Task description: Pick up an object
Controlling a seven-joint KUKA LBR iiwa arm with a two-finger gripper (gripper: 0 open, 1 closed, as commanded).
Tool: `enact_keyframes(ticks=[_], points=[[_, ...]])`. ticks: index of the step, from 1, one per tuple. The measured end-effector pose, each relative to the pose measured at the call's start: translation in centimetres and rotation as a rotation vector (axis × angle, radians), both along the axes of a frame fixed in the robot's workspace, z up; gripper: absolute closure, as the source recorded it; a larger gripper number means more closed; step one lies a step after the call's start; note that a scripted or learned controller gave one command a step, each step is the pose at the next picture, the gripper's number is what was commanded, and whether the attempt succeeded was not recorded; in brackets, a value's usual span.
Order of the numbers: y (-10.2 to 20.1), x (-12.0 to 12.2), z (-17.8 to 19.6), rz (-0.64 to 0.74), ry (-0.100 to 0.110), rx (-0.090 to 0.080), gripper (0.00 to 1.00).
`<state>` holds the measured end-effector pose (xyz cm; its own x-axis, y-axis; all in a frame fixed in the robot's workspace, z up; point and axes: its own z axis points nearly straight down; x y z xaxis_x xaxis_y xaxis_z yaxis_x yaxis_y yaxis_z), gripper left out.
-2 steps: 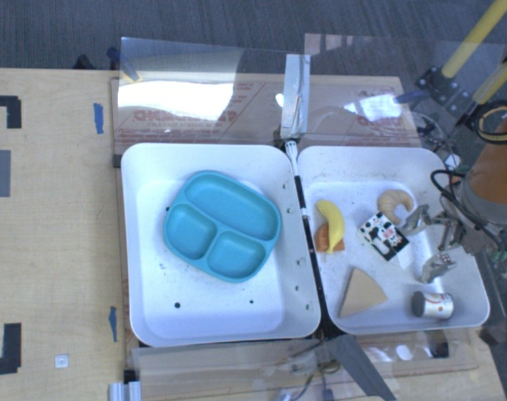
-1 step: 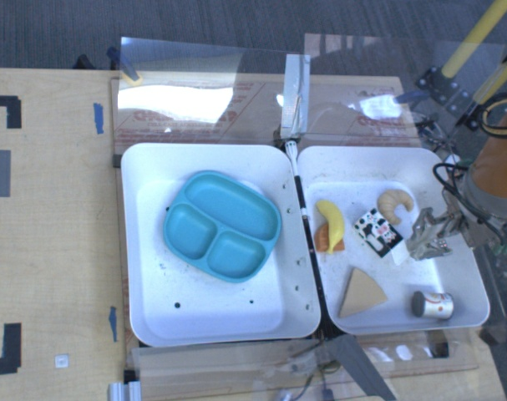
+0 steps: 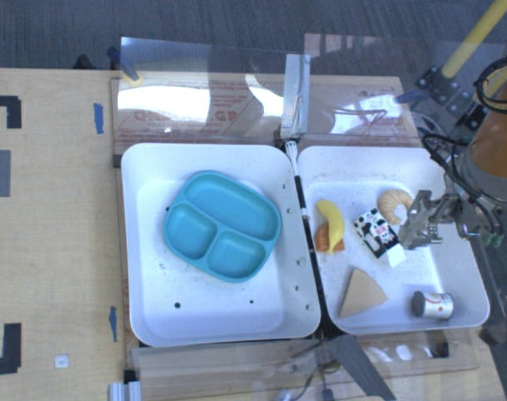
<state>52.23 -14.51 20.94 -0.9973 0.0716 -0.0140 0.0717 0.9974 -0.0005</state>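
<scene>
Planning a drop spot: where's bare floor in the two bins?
Left bin: bare along the near edge and both near corners, below the blue divided plate. Right bin: bare far strip above the banana, and a patch between tan wedge and metal can. Crowded mid-bin around the gripper, black-and-white box, bagel.

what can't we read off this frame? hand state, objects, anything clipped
- Hand, camera view: finger spacing lost in metal clutter and cables, over the right bin.
- Black-and-white patterned item: too small to identify; its right end meets the hand, contact unclear.
- Tan round item: partly behind the hand.
- Arm: cut off by the right edge.
- Metal cylinder: blurred, no detail.
</scene>
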Motion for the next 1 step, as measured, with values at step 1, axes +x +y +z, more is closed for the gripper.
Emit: enact_keyframes(ticks=[1], points=[[4.52,-2.59,0.44,0.324,0.010,0.000,1.00]])
